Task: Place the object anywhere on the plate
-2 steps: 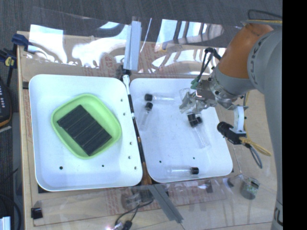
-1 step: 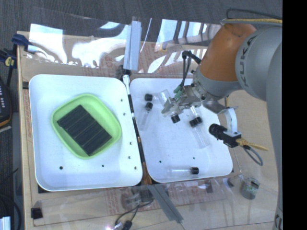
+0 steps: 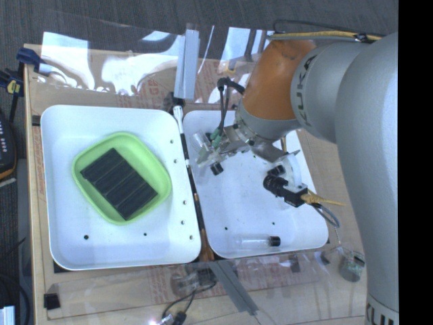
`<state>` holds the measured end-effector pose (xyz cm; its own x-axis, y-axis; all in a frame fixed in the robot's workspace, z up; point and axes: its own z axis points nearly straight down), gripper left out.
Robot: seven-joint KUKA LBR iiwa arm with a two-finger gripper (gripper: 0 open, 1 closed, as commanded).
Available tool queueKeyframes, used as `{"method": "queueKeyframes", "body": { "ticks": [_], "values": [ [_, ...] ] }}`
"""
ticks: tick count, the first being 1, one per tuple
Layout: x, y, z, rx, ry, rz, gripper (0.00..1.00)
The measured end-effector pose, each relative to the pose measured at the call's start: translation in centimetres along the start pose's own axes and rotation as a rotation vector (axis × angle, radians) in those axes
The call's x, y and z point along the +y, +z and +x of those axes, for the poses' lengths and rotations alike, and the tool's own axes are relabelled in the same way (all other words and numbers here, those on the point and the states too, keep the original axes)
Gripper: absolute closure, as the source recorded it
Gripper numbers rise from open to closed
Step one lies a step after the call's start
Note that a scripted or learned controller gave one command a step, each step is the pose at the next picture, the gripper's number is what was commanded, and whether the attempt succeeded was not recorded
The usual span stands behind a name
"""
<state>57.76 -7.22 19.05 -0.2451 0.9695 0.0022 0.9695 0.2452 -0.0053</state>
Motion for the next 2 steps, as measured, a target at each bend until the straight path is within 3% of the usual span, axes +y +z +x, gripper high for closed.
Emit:
{"method": "queueKeyframes", "body": {
  "ticks": [1,2],
  "values": [
    [0.48,0.01,7.62,-0.002,-0.05,0.001,1.0],
    [0.47,0.0,7.58,-0.002,-0.049,0.0,0.0]
  ]
}}
